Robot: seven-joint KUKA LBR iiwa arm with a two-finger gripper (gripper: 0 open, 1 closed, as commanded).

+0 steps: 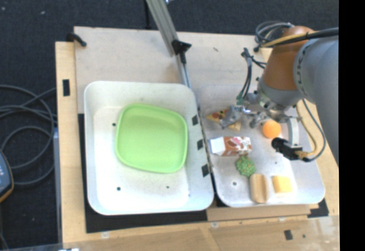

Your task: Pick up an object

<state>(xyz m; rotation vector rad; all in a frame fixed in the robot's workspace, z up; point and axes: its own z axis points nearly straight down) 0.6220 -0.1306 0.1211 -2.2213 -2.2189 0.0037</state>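
hotdog bun [259,188] lengthwise toward camera

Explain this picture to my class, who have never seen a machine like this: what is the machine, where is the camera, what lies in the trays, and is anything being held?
The camera is fixed above a bench, looking down at a slant. The grey and orange shape at the right is a robot arm; its gripper hangs low over the right bin. Whether it holds anything cannot be told here. The left bin holds a green plate. The right bin holds small toy foods: an orange ball, a red and white carton, a green broccoli piece, a tan bread roll and a yellow block. Its job is to pick one up.
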